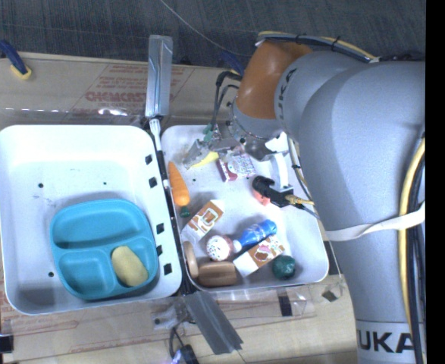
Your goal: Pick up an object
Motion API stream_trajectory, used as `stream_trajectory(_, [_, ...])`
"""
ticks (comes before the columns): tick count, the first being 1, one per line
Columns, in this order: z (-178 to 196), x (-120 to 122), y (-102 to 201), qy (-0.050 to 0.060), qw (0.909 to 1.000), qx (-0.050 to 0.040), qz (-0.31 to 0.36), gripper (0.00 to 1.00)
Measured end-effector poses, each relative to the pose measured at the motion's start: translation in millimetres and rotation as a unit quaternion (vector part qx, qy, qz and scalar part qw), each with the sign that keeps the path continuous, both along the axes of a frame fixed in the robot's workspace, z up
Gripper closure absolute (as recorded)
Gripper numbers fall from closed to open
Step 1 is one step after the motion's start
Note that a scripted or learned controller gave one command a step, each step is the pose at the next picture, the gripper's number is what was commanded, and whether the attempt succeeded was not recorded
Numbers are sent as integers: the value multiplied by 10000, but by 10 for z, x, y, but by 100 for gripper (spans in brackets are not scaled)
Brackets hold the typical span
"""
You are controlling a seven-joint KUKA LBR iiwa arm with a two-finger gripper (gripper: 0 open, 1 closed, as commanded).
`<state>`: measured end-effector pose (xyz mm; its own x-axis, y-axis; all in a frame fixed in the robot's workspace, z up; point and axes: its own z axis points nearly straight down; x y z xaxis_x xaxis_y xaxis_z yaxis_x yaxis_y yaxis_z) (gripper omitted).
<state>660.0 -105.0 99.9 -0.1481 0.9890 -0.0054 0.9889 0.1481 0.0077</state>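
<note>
A: Over the right bin (313,237), top end, the gripper (207,146) hangs low under the grey arm (343,127) and its orange band (264,78). Fingers blurred, partly under the wrist. Can't tell how far open or whether anything's in them.

B: Nearest target?

A: Small red-and-white packet (237,165), just beside the gripper, lying flat near the bin's top. Looks light, thin, likely crinkly. My guess is it slides on the smooth floor, so pinch across the short edges.

B: Other options in that bin?

A: Toy carrot (179,186) along the left wall, tilted lengthwise. Stiff, light, tapered, so grip mid-body across the width. Orange-and-white carton (205,218) near centre, boxy, flat faces, probably easiest. Blue bottle (256,232) lies on its side touching a second small box (260,252); round, likely rolls. Dark green ball (283,267) at the lower right corner, slippery guess. Brown sausage-like piece (216,274) against the bottom wall, crowded.

B: Left bin?

A: Left bin (17,173) carries a blue divided tray (93,226) with a yellow potato-like lump (130,265) in its lower right compartment. Well apart from the gripper.
</note>
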Motion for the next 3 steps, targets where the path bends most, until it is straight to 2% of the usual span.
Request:
stream_trajectory(1, [108,2,-6,4,10000,-3,9,100])
stream_trajectory(2, [102,0,-3,9,10000,-3,12,0])
stream_trajectory(3, [15,-929,-477,-36,9983,-9,581,0])
